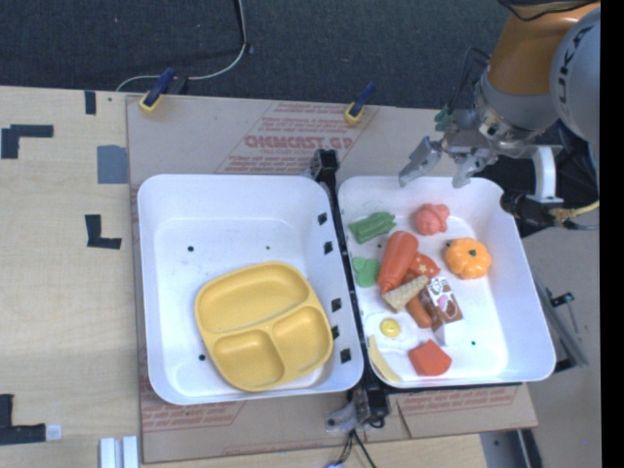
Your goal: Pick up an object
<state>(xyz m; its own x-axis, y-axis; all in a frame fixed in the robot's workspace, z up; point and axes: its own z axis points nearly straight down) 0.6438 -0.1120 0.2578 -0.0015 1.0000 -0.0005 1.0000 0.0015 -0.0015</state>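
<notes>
Above right bin's far rim | metal pincer (438,167) spread, seemingly holding nothing | glossy ribbed pumpkin (467,257) below

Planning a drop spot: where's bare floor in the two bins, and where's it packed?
Left bin: bare strip along the far wall and left side, around the yellow tray. Right bin: bare near its right wall, below the pumpkin. Crowded from the carrot down to the fried egg.
</notes>
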